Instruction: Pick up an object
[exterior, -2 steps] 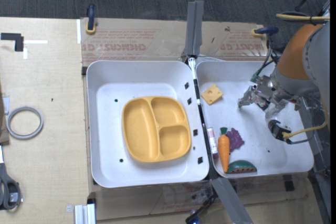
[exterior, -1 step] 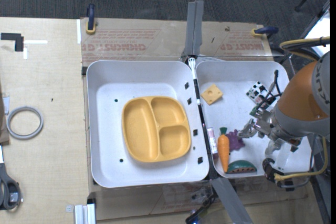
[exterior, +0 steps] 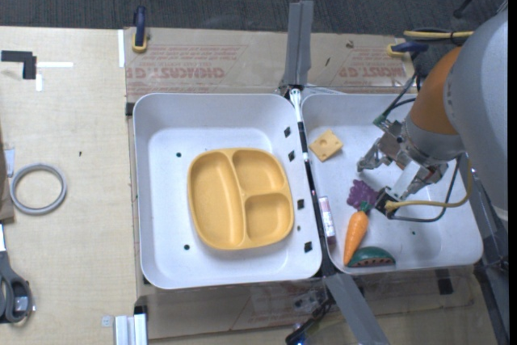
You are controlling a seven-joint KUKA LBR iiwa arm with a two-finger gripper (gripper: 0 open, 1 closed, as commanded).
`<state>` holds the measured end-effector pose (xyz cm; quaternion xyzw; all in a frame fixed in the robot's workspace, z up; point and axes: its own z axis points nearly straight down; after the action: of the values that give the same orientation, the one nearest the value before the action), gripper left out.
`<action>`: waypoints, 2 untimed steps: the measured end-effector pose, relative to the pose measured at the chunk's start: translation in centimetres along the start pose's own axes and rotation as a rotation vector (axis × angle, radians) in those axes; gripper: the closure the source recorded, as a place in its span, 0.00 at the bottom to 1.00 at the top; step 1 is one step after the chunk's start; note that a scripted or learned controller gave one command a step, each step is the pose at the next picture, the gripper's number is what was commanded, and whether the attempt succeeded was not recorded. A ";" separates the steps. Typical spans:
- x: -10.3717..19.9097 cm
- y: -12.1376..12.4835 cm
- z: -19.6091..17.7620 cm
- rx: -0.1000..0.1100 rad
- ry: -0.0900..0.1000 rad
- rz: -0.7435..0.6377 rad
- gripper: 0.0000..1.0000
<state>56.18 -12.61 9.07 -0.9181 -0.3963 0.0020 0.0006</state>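
Two bins, one tray, one carrot

grey arm, orange band, metal tool trailing a yellow cable.

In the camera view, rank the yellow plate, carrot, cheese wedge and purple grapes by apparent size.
1. Yellow plate, in the left bin, by far largest.
2. Carrot.
3. Cheese wedge and purple grapes look alike; no firm order.
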 end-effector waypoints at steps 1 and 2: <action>5.2 3.1 -1.4 -0.001 0.000 0.237 0.00; 7.8 2.0 -10.1 -0.001 0.001 0.139 0.00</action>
<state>62.96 -8.31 19.15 -0.9434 -0.3316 0.0015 -0.0001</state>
